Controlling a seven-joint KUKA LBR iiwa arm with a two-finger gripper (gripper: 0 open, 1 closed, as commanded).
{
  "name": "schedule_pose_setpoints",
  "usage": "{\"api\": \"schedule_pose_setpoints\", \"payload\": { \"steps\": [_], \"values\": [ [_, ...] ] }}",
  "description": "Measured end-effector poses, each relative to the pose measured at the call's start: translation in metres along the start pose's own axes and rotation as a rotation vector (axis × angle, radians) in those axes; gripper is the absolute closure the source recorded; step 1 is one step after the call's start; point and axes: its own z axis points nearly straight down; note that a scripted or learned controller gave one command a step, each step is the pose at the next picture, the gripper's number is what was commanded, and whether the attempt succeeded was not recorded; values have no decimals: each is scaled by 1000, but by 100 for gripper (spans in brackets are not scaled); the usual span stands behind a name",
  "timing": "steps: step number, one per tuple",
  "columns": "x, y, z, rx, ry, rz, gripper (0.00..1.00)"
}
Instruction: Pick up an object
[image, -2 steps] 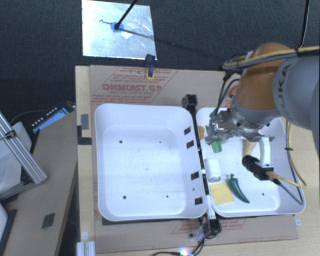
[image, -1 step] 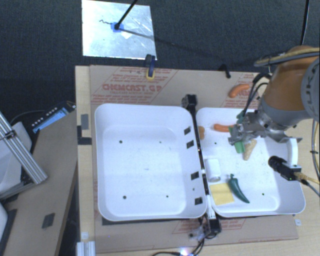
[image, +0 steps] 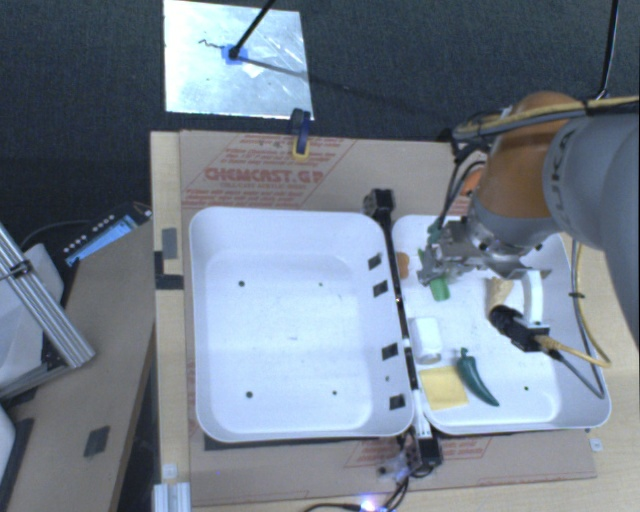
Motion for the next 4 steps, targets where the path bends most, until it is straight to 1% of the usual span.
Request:
{"api": "schedule_pose_setpoints", "payload": {
  "steps": [1,2,3,4],
  "values": [
    [-64,-2,-22,-4,-4,11,100],
    [-39,-70,-20,3,1,7,100],
    [18,-77,-1,1,1,-1,100],
    [72,-75,-2,-1,1,-2,100]
  ]
}}
